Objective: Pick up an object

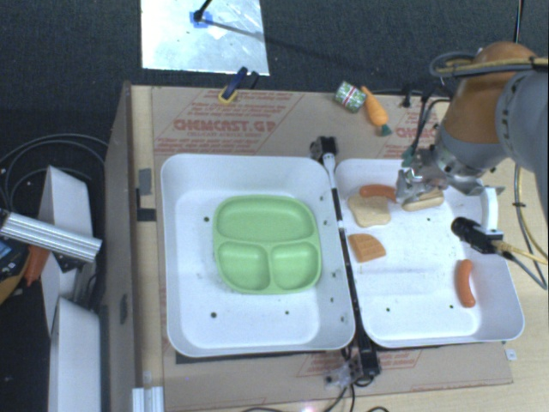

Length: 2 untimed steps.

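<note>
The right bin (pixel 502 312) holds several toy foods: an orange sausage (pixel 376 191) at the back left, a pale bread slice (pixel 369 212) beside it, an orange wedge (pixel 367 247) nearer the middle divider, a tan bun-like piece (pixel 424 201) and an orange hot dog (pixel 466 282) at the right. My gripper (pixel 412 183) hangs low over the back of this bin, right at the tan piece and just right of the sausage. The arm's wrist hides the fingertips.
The left bin (pixel 184 230) carries a green three-compartment plate (pixel 266 241). Behind the bins on the cardboard lie a toy carrot (pixel 375 108), a small green can (pixel 349 95) and a yellow-blue clip (pixel 234 85). Cables run along the right bin's edge.
</note>
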Available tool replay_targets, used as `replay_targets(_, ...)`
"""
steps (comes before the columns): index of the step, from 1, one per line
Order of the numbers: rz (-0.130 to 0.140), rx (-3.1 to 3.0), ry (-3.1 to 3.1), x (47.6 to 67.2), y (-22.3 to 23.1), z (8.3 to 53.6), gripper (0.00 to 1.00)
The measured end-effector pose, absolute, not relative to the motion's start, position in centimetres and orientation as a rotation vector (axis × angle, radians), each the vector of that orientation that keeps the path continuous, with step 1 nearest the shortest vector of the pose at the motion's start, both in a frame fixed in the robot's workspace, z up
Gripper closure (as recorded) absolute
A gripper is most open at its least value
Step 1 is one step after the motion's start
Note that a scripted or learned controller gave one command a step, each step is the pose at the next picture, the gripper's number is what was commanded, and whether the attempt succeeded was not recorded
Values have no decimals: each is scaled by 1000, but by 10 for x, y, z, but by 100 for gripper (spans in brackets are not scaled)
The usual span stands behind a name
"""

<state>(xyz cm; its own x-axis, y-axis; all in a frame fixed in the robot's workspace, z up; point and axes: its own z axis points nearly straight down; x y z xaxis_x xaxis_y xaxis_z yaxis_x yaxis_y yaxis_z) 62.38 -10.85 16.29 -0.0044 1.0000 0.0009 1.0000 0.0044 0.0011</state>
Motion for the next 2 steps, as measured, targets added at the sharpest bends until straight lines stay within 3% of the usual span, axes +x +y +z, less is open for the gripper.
replay_targets(1, 3, 2215, 2220, 669, -186, 222, 100)
replay_targets(2, 3, 2215, 2227, 669, -138, 187, 100)
